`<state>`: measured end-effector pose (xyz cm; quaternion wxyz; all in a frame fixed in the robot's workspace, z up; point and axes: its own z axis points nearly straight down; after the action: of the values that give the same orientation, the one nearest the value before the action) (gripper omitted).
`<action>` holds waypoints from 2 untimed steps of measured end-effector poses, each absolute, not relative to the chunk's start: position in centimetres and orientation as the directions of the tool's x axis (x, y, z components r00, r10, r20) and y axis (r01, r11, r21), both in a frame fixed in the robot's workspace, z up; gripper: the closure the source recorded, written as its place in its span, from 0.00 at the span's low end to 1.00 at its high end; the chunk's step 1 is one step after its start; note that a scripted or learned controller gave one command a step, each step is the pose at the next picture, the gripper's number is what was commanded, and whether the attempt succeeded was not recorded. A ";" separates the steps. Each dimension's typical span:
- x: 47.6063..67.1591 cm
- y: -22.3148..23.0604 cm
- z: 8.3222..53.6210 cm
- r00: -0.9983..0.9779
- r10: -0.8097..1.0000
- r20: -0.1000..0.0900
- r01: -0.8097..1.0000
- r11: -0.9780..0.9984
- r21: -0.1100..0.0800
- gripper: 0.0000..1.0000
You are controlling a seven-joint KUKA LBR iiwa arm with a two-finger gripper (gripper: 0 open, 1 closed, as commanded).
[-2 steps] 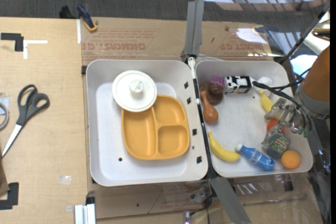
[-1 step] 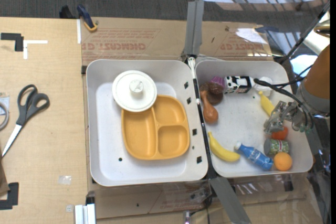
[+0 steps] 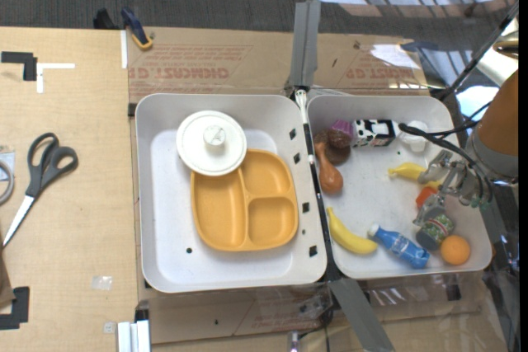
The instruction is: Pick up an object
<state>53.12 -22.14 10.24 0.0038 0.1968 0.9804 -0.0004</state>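
Can [image 3: 435, 228], small and green, beside the orange [image 3: 454, 250], sits under our end effector [image 3: 445, 185]; we judge it light, stiff, slippery—grip its sides. Whether that end effector is clenched, we cannot tell.

bins [image 3: 148, 177]: both white, your L and R alike
tray [image 3: 244, 202]: yellow-orange, plain
lid [image 3: 212, 143]: white
banana [image 3: 350, 233]: yellow
sm. banana [image 3: 407, 171]: yellow too
bottle [image 3: 399, 246]: blue w/ white cap
orange [image 3: 454, 250]: orange
pear [image 3: 329, 174]: brown
cow toy [image 3: 374, 133]: black & white patches
can [image 3: 435, 227]: green, dark base
scissors [image 3: 40, 174]: black handles, silver blades
bench [image 3: 66, 260]: pale wood
cardboard [image 3: 214, 66]: brown, red print
arm [image 3: 502, 128]: you see orange band
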 end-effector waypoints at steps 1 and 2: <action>53.3 -22.2 11.2 -0.923 0.384 -0.013 0.384 0.923 0.001 1.00; 56.9 -15.6 12.5 -0.884 0.468 -0.004 0.468 0.884 0.001 1.00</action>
<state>56.92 -15.64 12.54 0.0021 0.2411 0.9705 0.0002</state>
